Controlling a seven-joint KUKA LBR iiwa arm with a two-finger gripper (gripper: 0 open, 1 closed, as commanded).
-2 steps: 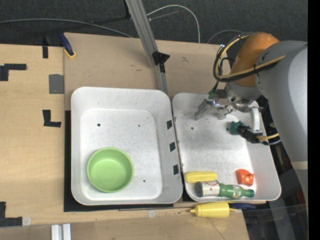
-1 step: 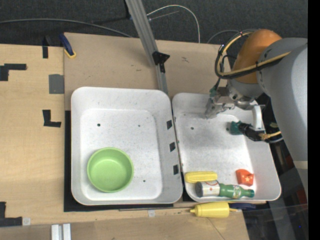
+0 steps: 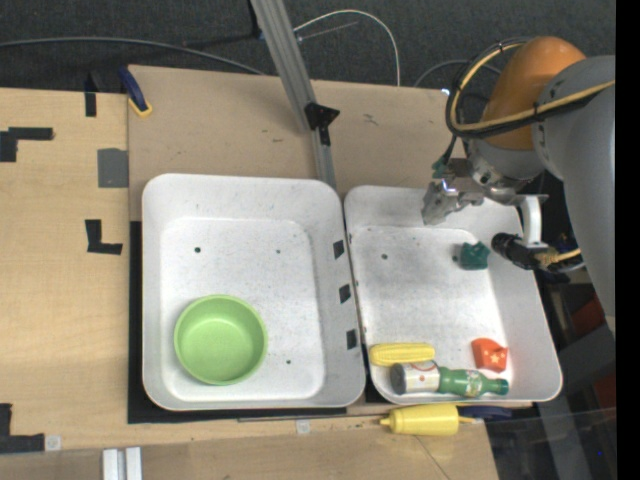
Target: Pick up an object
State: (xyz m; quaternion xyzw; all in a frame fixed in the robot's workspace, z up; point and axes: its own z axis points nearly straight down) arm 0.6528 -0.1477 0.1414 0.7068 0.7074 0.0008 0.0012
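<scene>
- The gripper (image 3: 441, 204) hangs over the right bin's (image 3: 400, 208) twelve o'clock rim; whether it is open or closed I cannot tell.
- Nothing visibly held; the small green object (image 3: 472, 257), nearest candidate, lies at its four o'clock.
- The green bottle (image 3: 450, 380) and yellow corn (image 3: 402, 353) crowd the six o'clock wall.

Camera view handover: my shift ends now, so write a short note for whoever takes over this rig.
Gripper: over the far edge of the right white bin; finger state cannot be told, nothing seen held.
Right bin: small dark green block near the gripper; yellow corn cob, green bottle with white label and small orange-red piece at the near end.
Left white bin: light green bowl.
Yellow bottle lies outside on the bench.
Done: nothing picked.
Left: grasp and lift one object.
</scene>
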